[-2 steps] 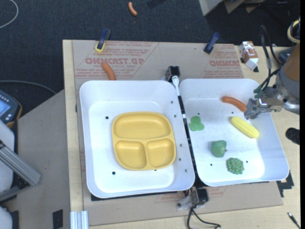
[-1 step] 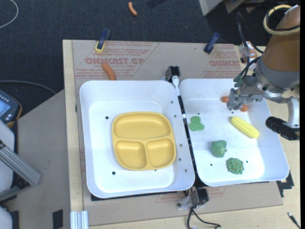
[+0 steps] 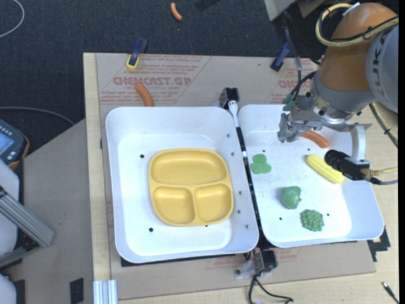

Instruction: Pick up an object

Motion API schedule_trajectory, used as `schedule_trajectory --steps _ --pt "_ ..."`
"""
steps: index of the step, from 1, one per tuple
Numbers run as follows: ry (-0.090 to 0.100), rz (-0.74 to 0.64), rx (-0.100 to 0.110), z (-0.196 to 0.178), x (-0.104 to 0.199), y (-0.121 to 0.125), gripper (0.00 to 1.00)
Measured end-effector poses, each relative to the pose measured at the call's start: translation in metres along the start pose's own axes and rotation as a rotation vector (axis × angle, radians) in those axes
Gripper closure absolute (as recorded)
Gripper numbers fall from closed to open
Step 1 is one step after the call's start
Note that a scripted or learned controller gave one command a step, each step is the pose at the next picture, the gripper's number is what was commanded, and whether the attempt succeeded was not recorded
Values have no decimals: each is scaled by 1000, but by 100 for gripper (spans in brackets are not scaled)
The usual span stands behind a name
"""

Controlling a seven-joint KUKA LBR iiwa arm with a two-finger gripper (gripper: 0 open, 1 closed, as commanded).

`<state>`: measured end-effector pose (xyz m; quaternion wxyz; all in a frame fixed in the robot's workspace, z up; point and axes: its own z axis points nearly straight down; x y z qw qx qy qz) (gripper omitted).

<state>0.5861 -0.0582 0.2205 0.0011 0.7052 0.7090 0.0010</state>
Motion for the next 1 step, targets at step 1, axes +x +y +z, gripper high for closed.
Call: schedule_trajectory --steps 1 --pt "1 -1 -2 -7 51 14 100"
